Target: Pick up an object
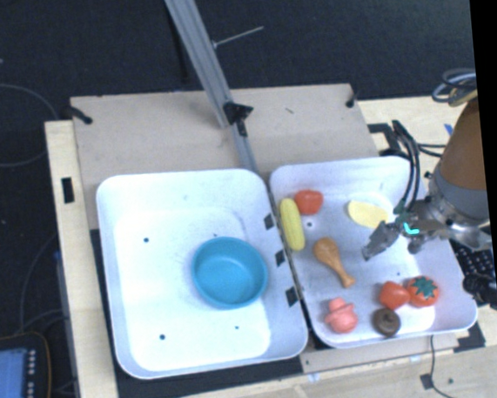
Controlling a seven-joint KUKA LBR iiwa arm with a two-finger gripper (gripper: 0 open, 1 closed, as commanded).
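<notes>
The gripper [382, 242] hangs over the middle of the right bin [342, 174], reaching in from the bin's right edge. Whether it is spread or closed cannot be told from this slant, and nothing can be seen held in it.

Several small things lie in the right bin. A yellow corn cob [292, 224] lies along the left edge, with a red-orange piece [309, 201] just beside its far end. A pale yellow piece [368, 213] sits toward the far right part, near the gripper. A brown drumstick [332, 259] lies in the middle, just left of the gripper. Along the near edge sit a pink toy [339, 315] and a dark brown ring [385, 321], and toward the near right corner a red piece [393, 294] touches a tomato with a green top [423, 291].

In the left bin [134, 192] a blue bowl [229, 271] stands upright, right of the middle, near the side shared with the other bin.
</notes>
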